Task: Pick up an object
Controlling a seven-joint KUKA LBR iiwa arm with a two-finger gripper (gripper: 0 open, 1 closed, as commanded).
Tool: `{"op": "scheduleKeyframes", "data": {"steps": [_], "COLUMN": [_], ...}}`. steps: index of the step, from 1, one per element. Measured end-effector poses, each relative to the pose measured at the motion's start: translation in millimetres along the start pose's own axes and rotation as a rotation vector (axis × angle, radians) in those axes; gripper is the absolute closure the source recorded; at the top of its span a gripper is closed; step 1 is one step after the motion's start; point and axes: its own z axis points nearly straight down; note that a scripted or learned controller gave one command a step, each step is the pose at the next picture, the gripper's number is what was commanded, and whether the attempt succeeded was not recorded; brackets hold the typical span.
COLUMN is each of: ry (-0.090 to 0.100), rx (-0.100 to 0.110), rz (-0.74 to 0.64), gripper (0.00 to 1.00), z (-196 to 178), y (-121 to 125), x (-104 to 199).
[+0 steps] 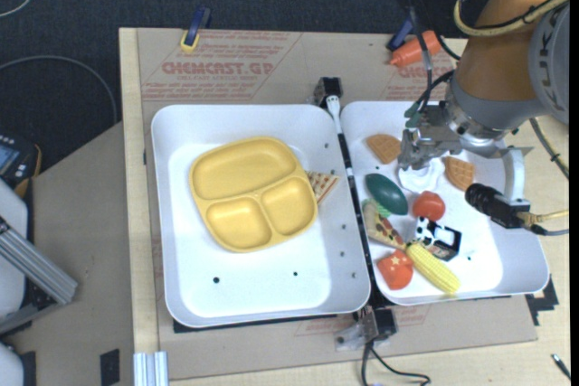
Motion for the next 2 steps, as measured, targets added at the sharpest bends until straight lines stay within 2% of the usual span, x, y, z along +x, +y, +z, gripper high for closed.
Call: {"op": "scheduleKeyframes", "data": {"steps": [1, 2], "ry": [-0.001, 0.0], "rx": [-0.007, 0.0], "rz": [-0.001, -0.001], "gripper": [1.0, 1.0], "z": [-18.6, -2.7], "y": [-4.7, -0.9], "x": [-3.3, -5.0]}}
